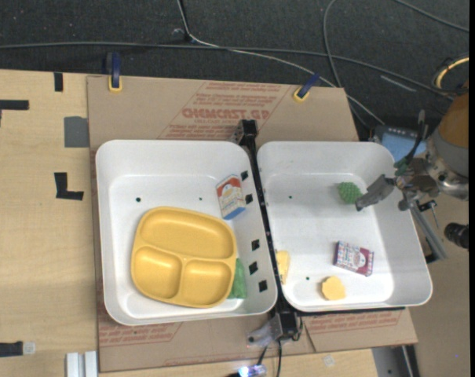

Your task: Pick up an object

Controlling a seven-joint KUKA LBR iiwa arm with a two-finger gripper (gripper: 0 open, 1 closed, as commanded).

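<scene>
Overhead view of two shallow white bins side by side on the counter [33, 210]. We judge the task barely begun: nothing is lifted, and every object lies on a bin floor.

The left white bin [115, 163] holds a yellow three-compartment plastic tray [182, 256] at lower centre, a small white carton with red and blue print [232, 196] leaning near the divider, and a green item [239, 280] wedged against the tray's right edge.

The right white bin [410, 285] holds a small green knobbly object [348, 192] at upper centre, a purple-and-white printed packet [353, 258] lower right, a yellow-orange chunk [332, 288] near the bottom wall, and a pale yellow piece [282, 262] against the left wall.

The grey arm with its orange band [457, 124] enters at the right edge of the frame. Its hand [378, 190] reaches leftward over the right bin's upper right wall, one dark finger [370, 195] slanting down toward the green knobbly object and ending just beside it. We cannot tell whether the hand is open or closed; nothing is visible in its grip.

What remains, in our judgement, is the whole grasp and lift, the green knobbly object being the likeliest target.
</scene>
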